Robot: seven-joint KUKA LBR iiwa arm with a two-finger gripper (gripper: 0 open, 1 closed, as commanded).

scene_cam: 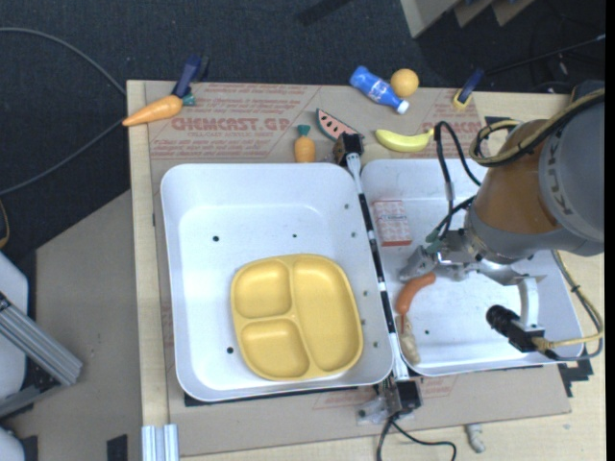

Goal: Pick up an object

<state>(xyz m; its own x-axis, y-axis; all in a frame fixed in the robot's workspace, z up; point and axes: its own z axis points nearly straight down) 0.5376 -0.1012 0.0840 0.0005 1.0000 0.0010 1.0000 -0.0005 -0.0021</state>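
In the right bin the orange sausage lies near the left wall, its long axis slanting lower-left to upper-right, its upper end touching the gripper, whose grasp cannot be told.

The light is bright and even from above. The two white bins shine almost too bright. Shadows are soft and small. The dark floor looks dim. Small things look a little fuzzy.
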